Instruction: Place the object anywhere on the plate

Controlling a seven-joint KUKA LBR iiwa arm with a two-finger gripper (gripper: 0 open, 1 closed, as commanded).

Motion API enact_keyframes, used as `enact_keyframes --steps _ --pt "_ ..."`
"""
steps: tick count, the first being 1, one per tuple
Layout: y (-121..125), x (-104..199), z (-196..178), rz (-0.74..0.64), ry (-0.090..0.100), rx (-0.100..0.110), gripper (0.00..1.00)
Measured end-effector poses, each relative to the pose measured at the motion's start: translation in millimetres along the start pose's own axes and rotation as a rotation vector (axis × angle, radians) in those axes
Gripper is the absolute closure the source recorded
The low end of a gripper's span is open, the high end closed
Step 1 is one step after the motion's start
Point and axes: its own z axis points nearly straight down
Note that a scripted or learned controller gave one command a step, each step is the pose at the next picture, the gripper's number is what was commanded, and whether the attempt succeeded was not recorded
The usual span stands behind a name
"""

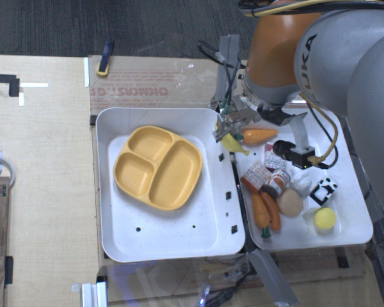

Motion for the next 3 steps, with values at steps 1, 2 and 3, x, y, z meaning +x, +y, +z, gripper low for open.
enact_keyframes --steps 1,2,3 --pt "23.2 69.6 6.3 0.374 -0.001 0.001 1.00" --pt "17.9 99.1 -34.3 0.341 -0.001 0.000 1.00" --pt "37.7 97.0 7.0 0.286 -0.002 0.002 1.00"
